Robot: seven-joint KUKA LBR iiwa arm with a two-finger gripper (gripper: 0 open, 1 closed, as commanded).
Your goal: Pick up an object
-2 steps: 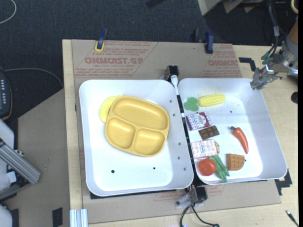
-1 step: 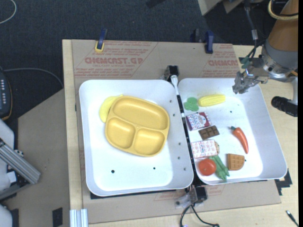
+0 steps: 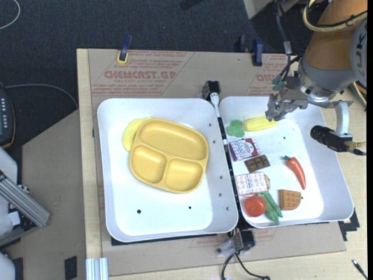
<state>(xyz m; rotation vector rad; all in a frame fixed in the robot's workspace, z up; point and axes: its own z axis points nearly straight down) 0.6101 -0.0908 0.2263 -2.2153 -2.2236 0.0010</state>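
One toy corn cob (image 3: 260,123) lies crosswise just left of your pincer (image 3: 276,112); you cannot tell its opening from here.

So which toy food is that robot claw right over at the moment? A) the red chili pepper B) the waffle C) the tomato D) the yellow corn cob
D: the gripper hangs at the far end of the right bin, right above the yellow corn cob, while the chili pepper, waffle and tomato lie nearer the camera.
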